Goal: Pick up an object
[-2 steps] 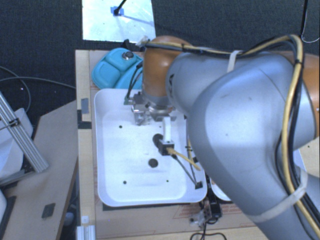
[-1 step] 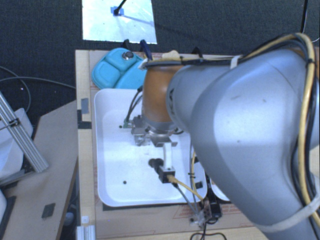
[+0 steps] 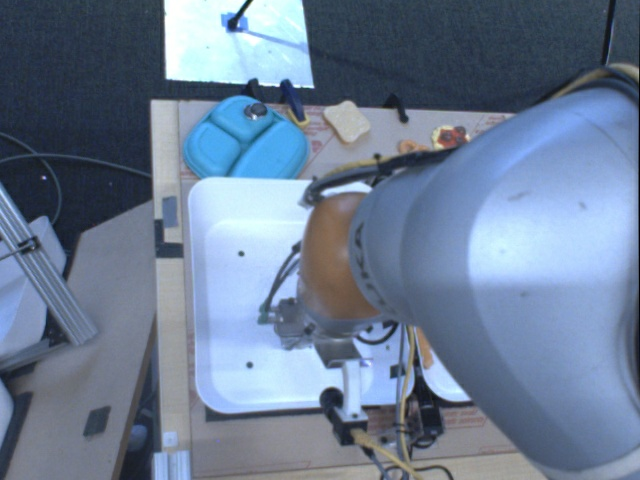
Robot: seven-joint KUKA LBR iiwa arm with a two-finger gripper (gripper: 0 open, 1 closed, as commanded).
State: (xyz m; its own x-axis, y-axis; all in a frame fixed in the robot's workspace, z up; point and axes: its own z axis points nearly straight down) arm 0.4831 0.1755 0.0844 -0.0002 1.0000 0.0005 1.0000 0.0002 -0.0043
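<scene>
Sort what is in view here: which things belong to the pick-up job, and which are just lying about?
Job:
- arm, reaching over the bins
- left bin
- right bin, mostly hidden by the arm

Lying about, behind the bins:
- blue tray
- toast piece
- small red-and-yellow item, too small to identify
- pale sheet beyond the bench

The grey arm (image 3: 520,268) reaches in from 3 o'clock, orange band (image 3: 335,258) central, wrist (image 3: 300,323) angled toward 7 o'clock.
</scene>
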